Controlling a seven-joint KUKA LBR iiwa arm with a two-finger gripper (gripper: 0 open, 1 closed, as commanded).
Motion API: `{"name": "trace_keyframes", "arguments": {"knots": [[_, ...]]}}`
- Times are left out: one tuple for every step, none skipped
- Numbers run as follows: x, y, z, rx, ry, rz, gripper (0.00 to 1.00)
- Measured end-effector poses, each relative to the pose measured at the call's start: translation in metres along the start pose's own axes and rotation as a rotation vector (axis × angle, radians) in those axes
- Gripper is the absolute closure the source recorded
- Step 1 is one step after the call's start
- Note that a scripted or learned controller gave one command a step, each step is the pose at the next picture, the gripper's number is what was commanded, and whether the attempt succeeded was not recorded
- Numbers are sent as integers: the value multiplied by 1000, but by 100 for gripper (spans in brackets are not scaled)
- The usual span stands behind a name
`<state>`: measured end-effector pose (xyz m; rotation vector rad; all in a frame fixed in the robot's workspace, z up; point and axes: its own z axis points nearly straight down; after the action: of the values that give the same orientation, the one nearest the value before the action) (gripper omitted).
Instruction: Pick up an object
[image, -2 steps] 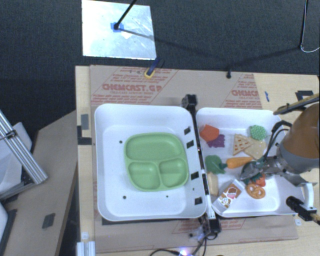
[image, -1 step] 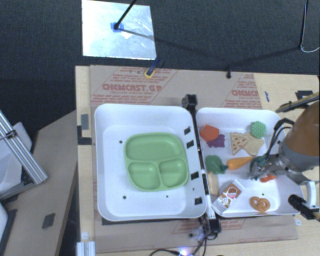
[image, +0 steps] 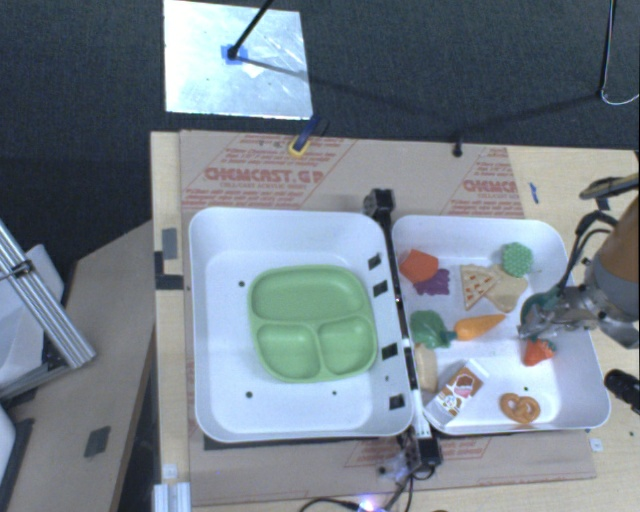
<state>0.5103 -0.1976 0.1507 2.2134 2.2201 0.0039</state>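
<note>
The right bin (image: 580, 395) holds several toy foods: an orange-red pepper (image: 418, 265), purple grapes (image: 434, 284), a pizza slice (image: 477, 285), a round green piece (image: 517, 258), a green leafy vegetable (image: 428, 327), an orange carrot (image: 480, 325), a small red piece (image: 538, 352), a printed carton (image: 458, 390) and a pretzel (image: 520, 407). My gripper (image: 537, 322) reaches in from the right and hangs low over the bin's right side. It sits just above the red piece and right of the carrot. A bit of green shows at its upper edge.
The left bin (image: 215, 300) carries a green divided plate (image: 310, 322). A black divider (image: 392, 300) with clips runs between the bins. Cardboard (image: 260, 170) lies under both bins. A metal frame (image: 40, 310) stands at the far left.
</note>
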Motion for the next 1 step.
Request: {"name": "trace_keyframes", "arguments": {"knots": [[1, 1, -64, -2, 0, -1, 100]]}}
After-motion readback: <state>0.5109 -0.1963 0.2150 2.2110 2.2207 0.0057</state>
